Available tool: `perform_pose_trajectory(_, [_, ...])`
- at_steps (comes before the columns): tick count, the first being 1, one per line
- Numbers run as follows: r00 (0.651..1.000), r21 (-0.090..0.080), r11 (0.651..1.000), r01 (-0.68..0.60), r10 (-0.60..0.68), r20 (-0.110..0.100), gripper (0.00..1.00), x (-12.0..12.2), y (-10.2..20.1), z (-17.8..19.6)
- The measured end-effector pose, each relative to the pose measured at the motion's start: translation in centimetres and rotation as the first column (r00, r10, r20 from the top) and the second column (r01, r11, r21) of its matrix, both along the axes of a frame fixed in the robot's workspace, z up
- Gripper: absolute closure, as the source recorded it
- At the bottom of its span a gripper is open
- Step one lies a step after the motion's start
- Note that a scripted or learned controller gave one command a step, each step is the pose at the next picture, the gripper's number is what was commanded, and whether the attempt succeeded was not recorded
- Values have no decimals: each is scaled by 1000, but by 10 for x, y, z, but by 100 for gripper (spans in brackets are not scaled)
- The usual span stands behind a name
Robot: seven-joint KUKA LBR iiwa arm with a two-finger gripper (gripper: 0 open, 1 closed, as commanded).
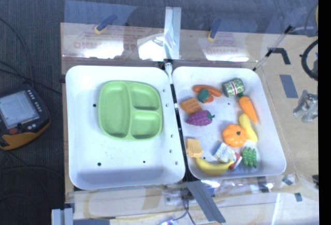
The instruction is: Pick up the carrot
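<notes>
Here, your carrot (249, 108) lies in the right bin (269, 131) (beside the can (233, 87)); the gripper (306, 106) state I cannot tell.

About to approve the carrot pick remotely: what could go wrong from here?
1. The carrot lies tight among a green can at its top and a yellow piece at its tip, so the fingers may catch those.
2. A similar orange item nearby might be mistaken for it.

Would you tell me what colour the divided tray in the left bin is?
Light green, seen clearly in the camera view: divided tray.
</notes>
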State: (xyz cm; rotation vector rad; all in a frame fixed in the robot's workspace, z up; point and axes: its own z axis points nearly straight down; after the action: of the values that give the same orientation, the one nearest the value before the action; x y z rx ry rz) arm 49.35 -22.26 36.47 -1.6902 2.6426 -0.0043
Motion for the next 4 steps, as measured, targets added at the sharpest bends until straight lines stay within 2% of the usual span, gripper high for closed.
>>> perform_pose_trajectory(1, [985,3,985,-172,172,-2,100,82,1,29])
perform_pose_trajectory(2, [935,5,935,-354,354,-7,100,66,1,-31])
perform_pose_trajectory(3, [857,1,857,-516,516,0,100,144,2,56])
perform_pose_trajectory(4, [745,6,745,-667,667,-3,100,176,5,1])
